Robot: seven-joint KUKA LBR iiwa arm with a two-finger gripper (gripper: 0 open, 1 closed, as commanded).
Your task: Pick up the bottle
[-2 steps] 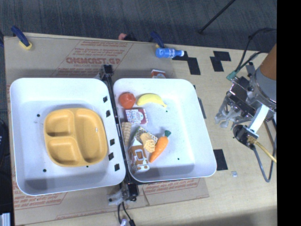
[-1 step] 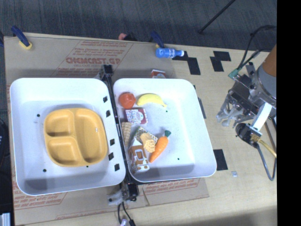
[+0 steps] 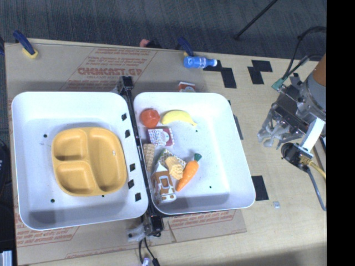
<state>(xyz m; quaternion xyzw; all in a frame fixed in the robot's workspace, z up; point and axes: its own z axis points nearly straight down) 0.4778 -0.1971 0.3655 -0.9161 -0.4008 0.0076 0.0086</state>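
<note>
Spreading under everything, well beyond the jaws on every side: the counter (image 3: 277, 215), brown, with black tape marks.

Sitting far off to the view's left of the jaws: the left bin (image 3: 33, 215), white and shallow, carrying a yellow tray (image 3: 89, 160) with three compartments.

Lying between that bin and the jaws, near them yet apart: the right bin (image 3: 222, 148), touching the left bin along a black seam.

Reaching in from the view's right, above and behind the jaws: the arm (image 3: 310, 93), grey, with cables trailing around it.

Hanging over bare counter just off the right bin's right wall: the jaws themselves, over neither bin and touching nothing. Impossible to tell whether spread or pressed together; nothing showing between them.

Resting in the right bin, on the side far from the jaws: a banana (image 3: 177, 117), with a tomato (image 3: 149, 117) just beside it, farther from the jaws.

Leaning nearer the view's bottom, in the same bin: a carrot (image 3: 188, 173), beside a brown-and-white pack (image 3: 163, 185) standing by the seam.

Lying on its side on the counter, outside both bins, well apart from the jaws toward the view's upper left: the bottle (image 3: 195, 62), blue, past the right bin's far wall.
</note>
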